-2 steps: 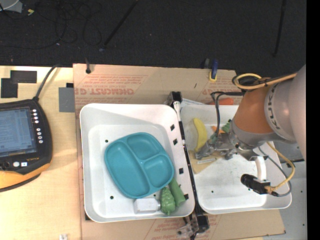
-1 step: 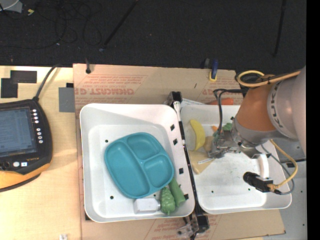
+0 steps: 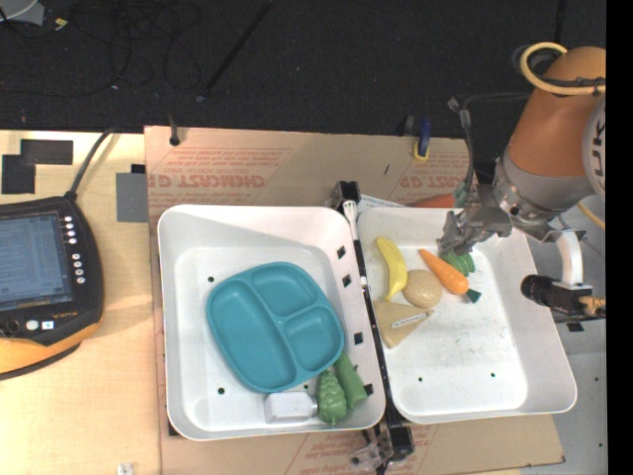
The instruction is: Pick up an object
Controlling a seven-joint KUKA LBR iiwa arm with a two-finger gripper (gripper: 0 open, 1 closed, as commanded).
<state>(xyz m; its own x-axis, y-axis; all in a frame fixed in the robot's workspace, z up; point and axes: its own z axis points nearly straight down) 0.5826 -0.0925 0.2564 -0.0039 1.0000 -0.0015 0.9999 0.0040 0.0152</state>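
The carrot (image 3: pixel 444 271) lies in the right bin (image 3: pixel 495 384), its green top just under the gripper (image 3: pixel 461 237); whether the fingers are open or closed cannot be told. Left of the carrot sit a beige ball (image 3: pixel 422 289), a banana (image 3: pixel 392 264) and a wedge (image 3: pixel 396 320).

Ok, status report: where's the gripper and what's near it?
Gripper over right white bin, at orange carrot's top end. Nothing visibly held. Yellow banana, tan round piece close beside.

Cardboard sheet (image 3: pixel 297 171) over a wooden bench (image 3: pixel 89 404), black backdrop (image 3: pixel 297 47) behind
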